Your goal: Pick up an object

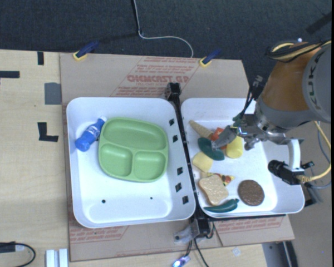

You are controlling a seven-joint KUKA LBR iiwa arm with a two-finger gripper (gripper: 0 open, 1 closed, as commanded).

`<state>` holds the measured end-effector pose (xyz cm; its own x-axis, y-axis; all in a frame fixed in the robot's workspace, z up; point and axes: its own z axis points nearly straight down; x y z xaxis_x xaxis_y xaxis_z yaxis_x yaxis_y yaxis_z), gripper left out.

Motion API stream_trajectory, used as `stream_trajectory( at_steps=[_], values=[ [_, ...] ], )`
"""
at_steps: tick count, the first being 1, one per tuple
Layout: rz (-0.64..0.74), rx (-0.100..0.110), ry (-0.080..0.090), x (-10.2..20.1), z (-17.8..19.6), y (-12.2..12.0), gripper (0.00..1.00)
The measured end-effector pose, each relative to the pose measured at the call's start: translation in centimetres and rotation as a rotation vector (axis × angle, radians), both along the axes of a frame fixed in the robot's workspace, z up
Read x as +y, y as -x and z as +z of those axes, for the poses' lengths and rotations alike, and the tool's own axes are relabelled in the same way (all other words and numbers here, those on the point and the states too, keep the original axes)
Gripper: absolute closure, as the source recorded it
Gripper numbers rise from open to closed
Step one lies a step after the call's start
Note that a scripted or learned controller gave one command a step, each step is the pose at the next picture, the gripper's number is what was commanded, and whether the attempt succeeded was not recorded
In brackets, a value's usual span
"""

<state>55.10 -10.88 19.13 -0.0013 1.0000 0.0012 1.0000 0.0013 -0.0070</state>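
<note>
Toy food crowds the right white bin [278,204], where the tool [222,141] dips over a small orange piece [217,133] beside a dark teal disc [210,149]; its grip cannot be judged. Yellow lumps [202,161], toast slice [213,188] and brown cookie [250,192] hem it in; a green divided plate [132,149] fills the left bin.

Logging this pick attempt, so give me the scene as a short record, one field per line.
left bin: holds a green divided plate and a blue bottle beside the plate's left edge
right bin: toy food, including a bread slice, a brown round patty, a yellow piece, a green pepper
gripper: low over the right bin's upper middle, at a cluster of dark green, orange and yellow pieces
grasp: cannot tell
</note>
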Motion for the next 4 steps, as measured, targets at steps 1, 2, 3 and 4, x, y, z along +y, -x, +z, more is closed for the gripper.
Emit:
stream_trajectory(
  at_steps=[1, 2, 3, 4],
  values=[
    [0.0, 0.0, 0.001, 0.9, -11.4, -0.5, 0.0],
    [0.0, 0.0, 0.001, 0.7, -10.1, -0.6, 1.0],
    [0.004, -0.005, -0.001, 6.2, -0.5, 3.8, 1.0],
    [0.006, -0.011, 0.0, 10.5, 11.6, 6.7, 1.0]
  ],
)
